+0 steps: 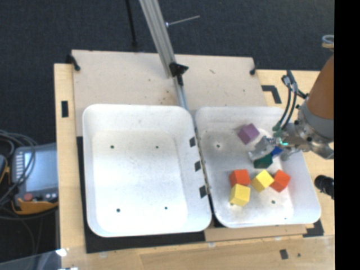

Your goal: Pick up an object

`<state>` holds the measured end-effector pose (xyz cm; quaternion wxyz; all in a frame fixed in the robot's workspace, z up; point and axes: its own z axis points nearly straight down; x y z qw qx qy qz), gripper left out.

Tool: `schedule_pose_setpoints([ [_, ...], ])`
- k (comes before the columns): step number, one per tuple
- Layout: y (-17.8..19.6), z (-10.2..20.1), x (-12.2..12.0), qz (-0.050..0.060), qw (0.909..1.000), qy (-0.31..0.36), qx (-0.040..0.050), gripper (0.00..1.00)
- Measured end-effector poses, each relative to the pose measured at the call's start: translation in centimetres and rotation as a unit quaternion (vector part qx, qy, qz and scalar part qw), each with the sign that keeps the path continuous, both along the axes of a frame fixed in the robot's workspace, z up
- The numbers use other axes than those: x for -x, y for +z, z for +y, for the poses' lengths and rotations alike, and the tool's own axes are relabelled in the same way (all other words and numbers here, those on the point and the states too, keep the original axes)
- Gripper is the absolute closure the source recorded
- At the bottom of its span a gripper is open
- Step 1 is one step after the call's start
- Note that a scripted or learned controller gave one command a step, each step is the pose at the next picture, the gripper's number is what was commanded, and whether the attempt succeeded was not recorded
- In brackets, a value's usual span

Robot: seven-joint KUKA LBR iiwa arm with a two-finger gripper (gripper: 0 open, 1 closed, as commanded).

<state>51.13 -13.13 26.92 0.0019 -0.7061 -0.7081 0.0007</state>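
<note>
Arm [322, 97]: reached in from the right of the camera view, its orange band above the grey wrist, cables looping along its left side.
Hand [269, 149]: sat low over the right bin, in the upper right part of it; whether it was released or clenched could not be told, as the grey metal parts blurred together there.
Right bin [222, 214]: shallow and white, it held all the loose blocks.
Purple block [248, 133]: lay tilted in the upper middle of the right bin, just left of and above the hand, close to it; contact could not be made out.
Green block [262, 162]: dark, directly under the hand, touching or nearly touching it; a small blue patch [277, 151] showed just above it, too small to identify.
Orange block [240, 177]: lay below the green block, towards the bin's middle.
Yellow block [262, 180]: sat just right of the orange block, between it and the red-orange block [280, 180].
Second yellow block [239, 195]: lay just below the orange block, nearest the front rim.
Left bin [93, 134]: white, speckled with fine dark marks, side by side with the right bin.
Surface [129, 75]: pale board under both bins, with a slanted metal rail [157, 27] rising from its back edge.
</note>
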Motion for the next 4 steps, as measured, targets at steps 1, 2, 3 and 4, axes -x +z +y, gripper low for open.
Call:
schedule_pose_setpoints([
  [1, 0.2, 0.0, -0.1, -0.003, 1.0000, -0.001, 0.0007, 0.00],
  [2, -4.9, 0.9, 0.0, 0.000, 1.0000, -0.004, 0.0011, 0.00],
  [3, -9.1, 0.6, -0.1, 0.000, 1.0000, -0.002, 0.0015, 0.00],
  [4, -15.2, 1.1, -0.1, 0.001, 1.0000, -0.003, 0.0013, 0.00],
])
